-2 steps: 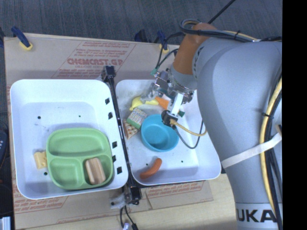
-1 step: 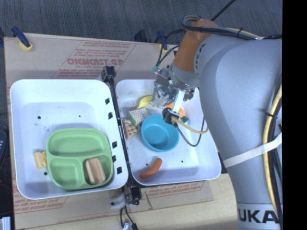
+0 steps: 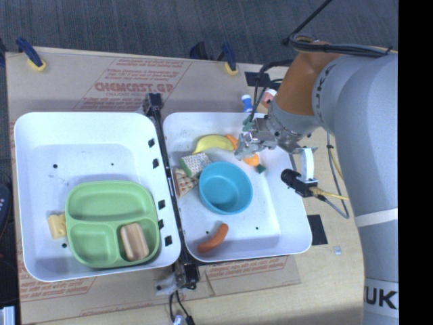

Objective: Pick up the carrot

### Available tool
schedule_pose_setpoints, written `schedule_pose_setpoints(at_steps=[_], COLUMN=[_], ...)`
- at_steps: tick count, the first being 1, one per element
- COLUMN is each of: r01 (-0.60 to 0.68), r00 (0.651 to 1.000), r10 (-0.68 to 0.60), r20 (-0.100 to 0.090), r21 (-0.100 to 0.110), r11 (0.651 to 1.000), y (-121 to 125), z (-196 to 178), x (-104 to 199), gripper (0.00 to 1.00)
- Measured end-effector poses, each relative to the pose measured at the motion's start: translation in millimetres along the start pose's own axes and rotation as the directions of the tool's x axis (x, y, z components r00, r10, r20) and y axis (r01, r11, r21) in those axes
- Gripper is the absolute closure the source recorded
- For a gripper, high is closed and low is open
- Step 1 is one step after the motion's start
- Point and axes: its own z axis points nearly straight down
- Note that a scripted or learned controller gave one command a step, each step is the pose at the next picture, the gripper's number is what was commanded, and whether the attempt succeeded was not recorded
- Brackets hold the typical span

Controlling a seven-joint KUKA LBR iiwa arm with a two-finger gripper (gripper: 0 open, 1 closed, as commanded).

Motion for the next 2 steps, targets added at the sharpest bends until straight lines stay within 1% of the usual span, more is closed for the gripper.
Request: schedule_pose_setpoints(at_steps=[1,2], r01=[-0.386,-0.418], r00=[0.922,0.909], r10=[0.386,0.418], r20=[-0.003,-0.002], r21=[-0.007,0.005], r11=[0.922,0.909], y=[-52,-56], z=[-111,-96], x=[15,95], gripper=[1.00,1.00])
